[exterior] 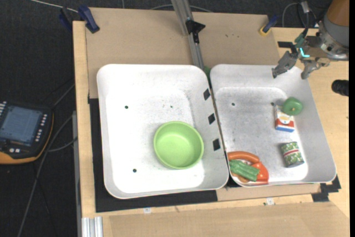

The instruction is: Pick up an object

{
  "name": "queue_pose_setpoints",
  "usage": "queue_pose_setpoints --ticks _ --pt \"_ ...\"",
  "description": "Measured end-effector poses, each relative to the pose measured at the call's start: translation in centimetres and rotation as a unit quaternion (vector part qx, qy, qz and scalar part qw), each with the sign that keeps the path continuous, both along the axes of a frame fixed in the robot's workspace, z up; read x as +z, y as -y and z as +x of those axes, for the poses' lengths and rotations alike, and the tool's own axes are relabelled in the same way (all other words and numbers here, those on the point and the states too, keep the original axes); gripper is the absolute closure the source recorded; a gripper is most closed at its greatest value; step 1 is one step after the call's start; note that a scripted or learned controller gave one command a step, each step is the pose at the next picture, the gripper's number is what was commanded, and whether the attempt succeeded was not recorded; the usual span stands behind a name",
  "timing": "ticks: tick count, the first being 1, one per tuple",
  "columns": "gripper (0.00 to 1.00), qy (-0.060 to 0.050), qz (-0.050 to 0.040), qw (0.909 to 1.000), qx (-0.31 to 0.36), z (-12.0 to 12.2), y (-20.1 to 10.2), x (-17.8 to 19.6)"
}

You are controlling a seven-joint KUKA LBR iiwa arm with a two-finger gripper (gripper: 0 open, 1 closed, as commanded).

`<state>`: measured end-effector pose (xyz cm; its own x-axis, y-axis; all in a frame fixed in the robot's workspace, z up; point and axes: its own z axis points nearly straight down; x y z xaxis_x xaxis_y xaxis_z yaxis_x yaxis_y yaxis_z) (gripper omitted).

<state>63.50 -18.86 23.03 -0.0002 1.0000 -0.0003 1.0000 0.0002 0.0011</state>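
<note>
**Gripper hovers open over the right bin's far corner**

The grey two-finger gripper hangs above the far right corner of the right shallow white plastic bin, its two dark fingers spread apart with nothing between them. A small teal light shows on the wrist just above them.

In that bin, a small round green ball-like object sits near the right wall, touching the top of a little white carton with red and blue print. Nearer the camera lies a small green patterned can on its side. In the near left corner rests an orange-red toy piece with a green pod-shaped piece lying on it.

The left shallow white plastic bin holds a light green round plastic bowl, upright, toward its near right side.
</note>
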Motion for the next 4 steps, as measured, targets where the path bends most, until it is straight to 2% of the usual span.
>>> queue_pose_setpoints --ticks 1,3,4 --pt "0.00 0.000 0.0000 1.0000 0.000 0.0 0.0 0.0" --pt "0.00 -0.002 0.0005 1.0000 0.000 -0.6 0.8 -11.0" --pt "0.00 -0.001 0.0004 1.0000 0.000 -0.6 0.8 -13.6"
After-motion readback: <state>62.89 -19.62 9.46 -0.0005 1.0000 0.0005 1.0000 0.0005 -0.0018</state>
